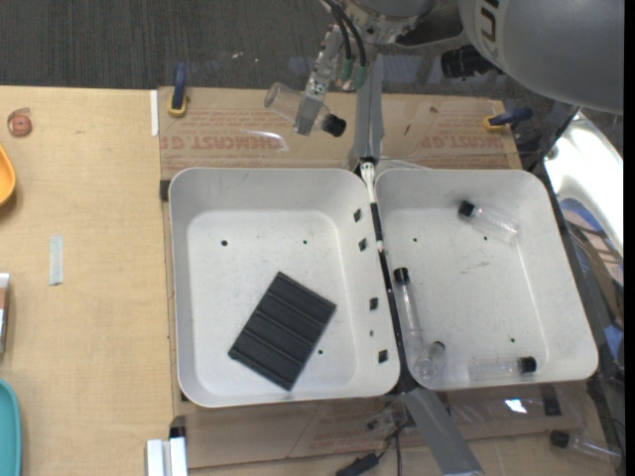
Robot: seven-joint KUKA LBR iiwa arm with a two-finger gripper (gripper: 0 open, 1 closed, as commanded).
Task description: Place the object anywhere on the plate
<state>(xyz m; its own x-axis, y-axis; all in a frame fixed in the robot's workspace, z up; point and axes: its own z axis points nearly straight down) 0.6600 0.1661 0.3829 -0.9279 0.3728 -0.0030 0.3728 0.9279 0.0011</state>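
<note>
The clear capped tube [298,115] by the gripper [319,92], at twelve o'clock from the black plate [284,328], looks light, slick and roll-prone, best pinched mid-barrel; grip state I cannot tell.

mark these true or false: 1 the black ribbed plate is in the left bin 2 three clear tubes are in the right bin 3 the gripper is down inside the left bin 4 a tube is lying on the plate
1. True. The black ribbed plate lies at a slant in the left bin.
2. True. Three clear tubes lie in the right bin.
3. False. The gripper hangs above the cardboard behind the bins, with a clear tube between its fingers.
4. False. The plate bears nothing.
</note>
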